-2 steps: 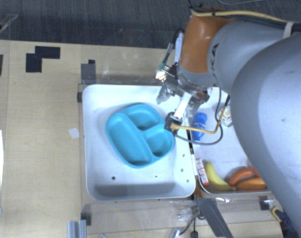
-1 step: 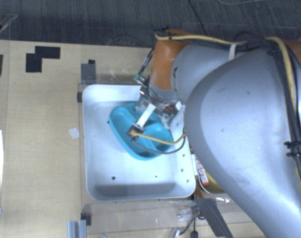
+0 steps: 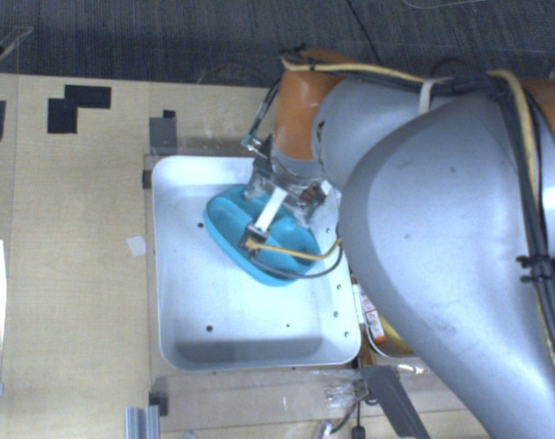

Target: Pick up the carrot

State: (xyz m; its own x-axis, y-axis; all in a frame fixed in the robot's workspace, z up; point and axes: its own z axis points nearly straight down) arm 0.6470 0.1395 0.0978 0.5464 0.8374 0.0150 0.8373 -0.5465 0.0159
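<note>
Pale surface (image 3: 67,245) carries a white bin (image 3: 181,273); the arm (image 3: 423,218) is angled down over a blue bowl (image 3: 236,227), jaws' state unreadable.

A pale wooden worktop (image 3: 67,273) spreads to the left of the shallow white bin (image 3: 181,318). Beyond the worktop's far edge lies dark grey carpeted floor (image 3: 167,16), crossed by a thin black cable (image 3: 364,26). Black block-shaped markings (image 3: 76,106) sit on the worktop near that far edge, left of the bin.
</note>
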